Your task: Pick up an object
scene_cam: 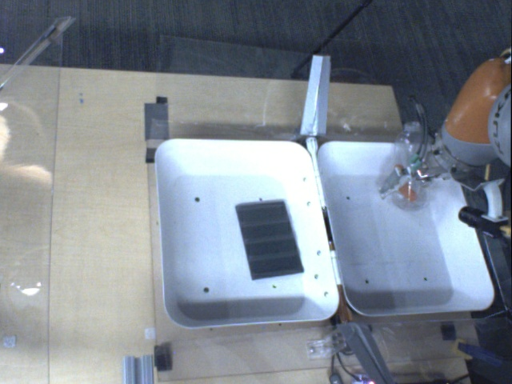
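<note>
Claw low over right bin

We see the claw (410,178) in the upper right of the frame, near a small clear object (408,189). We cannot tell its opening. We fear the transparent, light object slips away.

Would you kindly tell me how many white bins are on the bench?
2. The left bin holds a dark ribbed pad near its middle; the right bin sits beside it, with the gripper over its far side.
</note>
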